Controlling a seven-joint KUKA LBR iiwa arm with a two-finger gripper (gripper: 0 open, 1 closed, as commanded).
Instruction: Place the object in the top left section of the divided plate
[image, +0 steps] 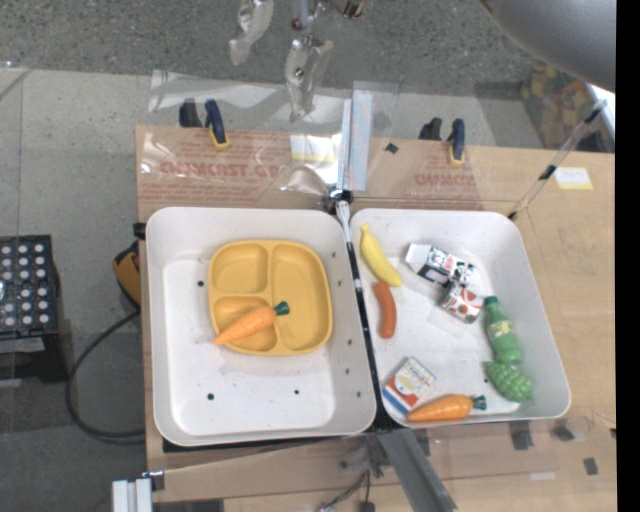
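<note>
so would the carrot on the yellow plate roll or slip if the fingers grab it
Probably. The carrot is round and tapered, so it may roll or squirt toward its thin tip. It looks like smooth, rigid toy plastic, likely light. It lies across a divider of the plate, so it may rock.

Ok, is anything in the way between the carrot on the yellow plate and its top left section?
Nothing visible. The carrot lies in the lower left section, and only the plate's low divider ridge separates it from the top left section.

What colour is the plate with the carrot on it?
Yellow: the divided plate shows clearly in the camera view.
</note>
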